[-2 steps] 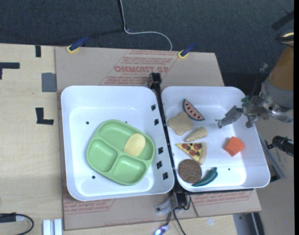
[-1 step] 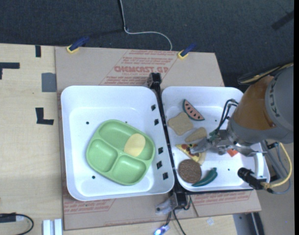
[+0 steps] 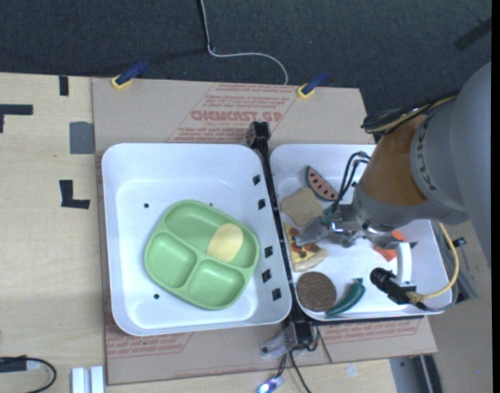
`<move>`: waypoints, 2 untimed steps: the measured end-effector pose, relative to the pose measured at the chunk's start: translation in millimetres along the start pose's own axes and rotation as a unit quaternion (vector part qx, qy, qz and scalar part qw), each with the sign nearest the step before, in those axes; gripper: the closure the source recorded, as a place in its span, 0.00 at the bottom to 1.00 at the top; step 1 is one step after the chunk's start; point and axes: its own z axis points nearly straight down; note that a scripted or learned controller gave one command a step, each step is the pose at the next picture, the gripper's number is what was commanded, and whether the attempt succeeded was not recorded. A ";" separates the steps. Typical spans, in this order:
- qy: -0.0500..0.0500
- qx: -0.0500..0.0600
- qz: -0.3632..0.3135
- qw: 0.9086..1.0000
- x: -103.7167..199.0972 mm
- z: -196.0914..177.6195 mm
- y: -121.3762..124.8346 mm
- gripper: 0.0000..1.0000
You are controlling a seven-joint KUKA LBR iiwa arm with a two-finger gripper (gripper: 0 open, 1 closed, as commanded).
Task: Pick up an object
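Observation:
My gripper (image 3: 322, 228) hangs low in the right bin (image 3: 372, 318), near its left side. It is just right of a tan bread slice (image 3: 299, 206) and above a pizza slice (image 3: 305, 257). A watermelon slice (image 3: 319, 183) lies toward the back of that bin. At the front lie a round brown cookie (image 3: 316, 290) and a green pepper (image 3: 348, 298). A small red-orange piece (image 3: 387, 254) peeks out under the wrist. Nothing visibly hangs from the gripper.
The left bin (image 3: 127, 219) holds a green divided plate (image 3: 172, 256) with a pale yellow round piece (image 3: 227, 241) in its upper right compartment. A black divider (image 3: 270, 219) runs between the bins. My arm covers the right bin's right half.

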 end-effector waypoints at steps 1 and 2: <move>0.004 0.000 0.000 1.000 1.5 -10.9 0.5 1.00; 0.005 -0.001 -0.007 1.000 123.3 -102.9 28.1 1.00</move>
